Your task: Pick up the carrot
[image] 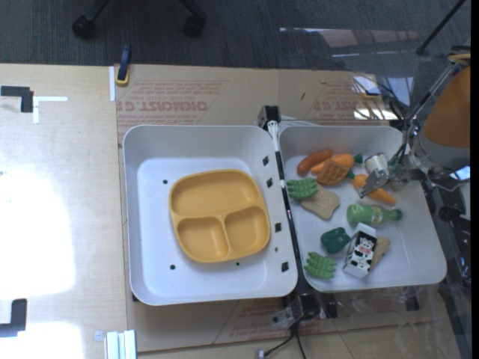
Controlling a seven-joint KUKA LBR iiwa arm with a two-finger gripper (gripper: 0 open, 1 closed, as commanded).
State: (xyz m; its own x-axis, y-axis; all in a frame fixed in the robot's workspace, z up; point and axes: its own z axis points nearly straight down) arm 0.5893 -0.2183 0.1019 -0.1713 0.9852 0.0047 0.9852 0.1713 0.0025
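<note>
The carrot (pixel 382 195) is a small orange piece lying in the right bin (pixel 419 264), near its right side. My gripper (pixel 371 178) is low over the bin, directly on the carrot's left end and covering part of it. The grey arm with its orange band (pixel 449 114) reaches in from the right. The view is too small to tell whether the carrot sits between the jaws.
The right bin is crowded: a sausage (pixel 314 160), an orange waffle piece (pixel 334 170), lettuce (pixel 303 189), bread (pixel 320 203), a green bottle (pixel 372 215), a green pepper (pixel 335 238) and a milk carton (pixel 362 253). The left bin (pixel 142 200) holds a yellow divided plate (pixel 219 215).
</note>
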